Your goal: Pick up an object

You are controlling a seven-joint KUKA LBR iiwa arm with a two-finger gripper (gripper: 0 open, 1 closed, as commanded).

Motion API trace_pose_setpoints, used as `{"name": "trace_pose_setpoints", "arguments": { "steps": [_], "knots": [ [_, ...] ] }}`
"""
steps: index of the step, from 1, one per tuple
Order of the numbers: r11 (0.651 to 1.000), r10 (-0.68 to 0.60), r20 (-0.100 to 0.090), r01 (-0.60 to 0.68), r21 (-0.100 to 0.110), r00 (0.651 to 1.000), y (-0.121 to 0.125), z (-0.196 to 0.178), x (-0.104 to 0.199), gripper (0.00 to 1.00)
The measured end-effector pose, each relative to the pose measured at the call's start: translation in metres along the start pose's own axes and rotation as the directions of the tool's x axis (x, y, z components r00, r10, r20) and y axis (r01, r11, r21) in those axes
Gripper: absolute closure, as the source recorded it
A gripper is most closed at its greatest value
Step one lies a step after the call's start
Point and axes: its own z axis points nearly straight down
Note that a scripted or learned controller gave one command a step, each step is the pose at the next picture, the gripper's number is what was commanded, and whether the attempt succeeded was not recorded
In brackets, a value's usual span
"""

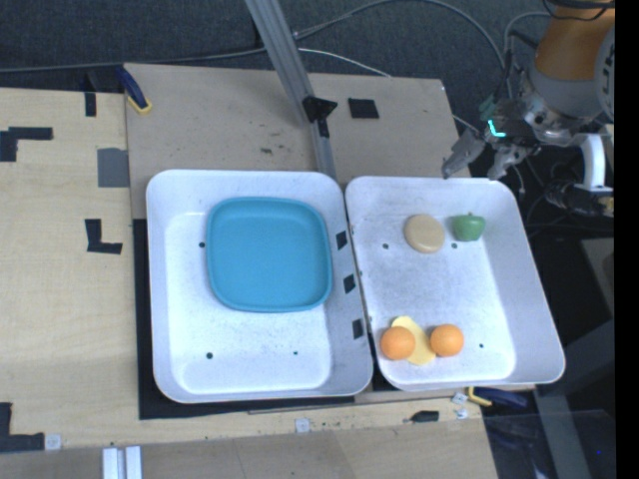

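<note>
The right bin [519,267] holds a tan round object [424,234] and a small green object [467,227] near its far edge. Two orange balls [398,343] [446,340] lie by the near edge with a yellow object [413,339] between them. My gripper [477,163] hangs above the bin's far right corner, its two fingers spread apart with nothing between them. It is up and to the right of the green object.
The left bin [170,287] holds a blue square plate [268,253]. A grey metal bar [290,63] slants down to the gap between the bins. Cables run behind the right bin.
</note>
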Motion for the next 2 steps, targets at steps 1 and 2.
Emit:
{"name": "trace_pose_setpoints", "arguments": {
  "steps": [1, 2],
  "knots": [
    [1.000, 0.000, 0.000, 0.000, 0.000, 1.000, 0.000, 0.000, 0.000, 0.00],
    [1.000, 0.000, 0.000, 0.000, 0.004, 1.000, 0.000, 0.043, 0.001, 0.00]
  ]
}}
